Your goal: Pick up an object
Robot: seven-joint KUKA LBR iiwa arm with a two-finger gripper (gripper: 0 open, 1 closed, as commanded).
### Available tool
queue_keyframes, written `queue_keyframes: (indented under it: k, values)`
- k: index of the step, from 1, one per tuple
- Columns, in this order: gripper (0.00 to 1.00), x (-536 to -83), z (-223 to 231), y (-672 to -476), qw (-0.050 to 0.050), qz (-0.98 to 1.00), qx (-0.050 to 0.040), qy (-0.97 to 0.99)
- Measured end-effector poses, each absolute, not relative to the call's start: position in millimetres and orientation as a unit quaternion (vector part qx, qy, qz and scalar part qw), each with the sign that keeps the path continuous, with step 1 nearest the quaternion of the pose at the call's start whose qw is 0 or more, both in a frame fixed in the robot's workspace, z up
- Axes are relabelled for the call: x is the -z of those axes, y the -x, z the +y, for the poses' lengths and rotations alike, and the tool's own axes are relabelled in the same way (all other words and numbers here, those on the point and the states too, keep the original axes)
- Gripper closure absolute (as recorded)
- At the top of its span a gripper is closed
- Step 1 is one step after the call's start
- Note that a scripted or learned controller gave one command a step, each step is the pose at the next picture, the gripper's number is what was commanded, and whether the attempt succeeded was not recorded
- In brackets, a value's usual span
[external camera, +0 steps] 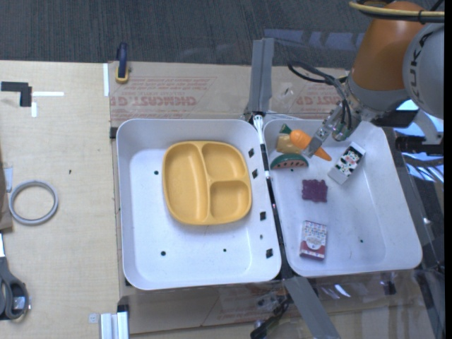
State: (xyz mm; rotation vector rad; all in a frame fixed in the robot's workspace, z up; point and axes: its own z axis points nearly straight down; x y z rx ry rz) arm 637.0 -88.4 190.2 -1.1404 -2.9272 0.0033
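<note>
The right bin [395,210] holds several small items. At its back left lies an orange toy carrot [305,139] with a green top, next to a yellowish piece [286,145] and a watermelon slice [290,163]. A white block with dots [347,163], a purple square [315,190] and a red and white box [314,239] lie further out. My gripper [330,134] hangs low over the bin's back, just right of the carrot and close to its pointed end. Nothing is seen held in it.
The left bin [141,246] bears a yellow divided plate [207,182]. A metal divider post [260,76] rises behind the gap between the bins. On the bench to the left lie a grey ring [31,202] and scissors [13,299].
</note>
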Motion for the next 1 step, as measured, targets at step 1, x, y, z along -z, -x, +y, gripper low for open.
queue_keyframes:
  k: [1]
  values:
    - [1.0,-277.3,-76.6,-643.8,0.0,-0.987,-0.0006,0.162]
